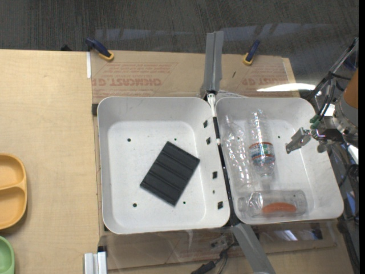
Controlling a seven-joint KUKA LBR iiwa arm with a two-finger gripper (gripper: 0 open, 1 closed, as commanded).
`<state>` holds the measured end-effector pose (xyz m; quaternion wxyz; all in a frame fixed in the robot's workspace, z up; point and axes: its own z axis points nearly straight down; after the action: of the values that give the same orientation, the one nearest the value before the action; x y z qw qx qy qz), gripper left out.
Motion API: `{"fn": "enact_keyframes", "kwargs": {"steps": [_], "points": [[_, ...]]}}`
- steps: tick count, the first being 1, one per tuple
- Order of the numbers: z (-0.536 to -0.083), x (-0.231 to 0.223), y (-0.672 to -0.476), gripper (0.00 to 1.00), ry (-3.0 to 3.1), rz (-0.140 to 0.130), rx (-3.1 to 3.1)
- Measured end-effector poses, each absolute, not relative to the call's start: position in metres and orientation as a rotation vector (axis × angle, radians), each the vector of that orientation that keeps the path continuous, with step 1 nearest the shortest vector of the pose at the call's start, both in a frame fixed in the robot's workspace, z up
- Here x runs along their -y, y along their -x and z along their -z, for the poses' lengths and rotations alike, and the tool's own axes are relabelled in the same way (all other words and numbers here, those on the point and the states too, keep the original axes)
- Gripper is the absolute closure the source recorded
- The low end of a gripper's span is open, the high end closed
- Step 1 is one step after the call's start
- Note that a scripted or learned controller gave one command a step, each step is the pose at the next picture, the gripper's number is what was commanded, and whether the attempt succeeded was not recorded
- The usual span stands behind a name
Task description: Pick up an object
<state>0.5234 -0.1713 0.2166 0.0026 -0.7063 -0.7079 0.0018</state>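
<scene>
While the gripper (305,137) hangs over the right side of the right bin (325,170), nothing sits between its fingers, and they look spread apart rather than pinched, though the far one is partly lost against the wrist hardware (so this is a reading, not a certainty). Three clear plastic bottles lie in that bin: a crumpled bottle (236,156) along the left wall, a bottle with a red and blue label (261,148) just beside it toward the middle, and a bottle with an orange label (272,203) lying crosswise near the front wall. The left bin (114,153) holds a black ribbed block (170,172), flat and turned at an angle, well apart from the arm.

Any of these would serve as the object; the labelled bottle in the middle looks nearest the gripper. The risks come mostly from the bottles themselves. They are round, smooth and light, so fingers closing off-centre would likely squeeze one out sideways or set it rolling. The two upper bottles lie so close that a finger coming down between them may land on plastic and shove both. The crosswise bottle hugs the front wall, leaving little room for a finger on that side. Thin plastic may also buckle and slip.
</scene>
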Motion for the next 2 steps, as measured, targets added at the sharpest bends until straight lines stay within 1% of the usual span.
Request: {"fn": "enact_keyframes", "kwargs": {"steps": [1, 2], "points": [[-0.117, 0.12, -0.547, 0.0, 2.08, -0.005, 2.349], [-0.089, 0.118, -0.57, 0.0, 2.072, -0.007, 2.356]]}}
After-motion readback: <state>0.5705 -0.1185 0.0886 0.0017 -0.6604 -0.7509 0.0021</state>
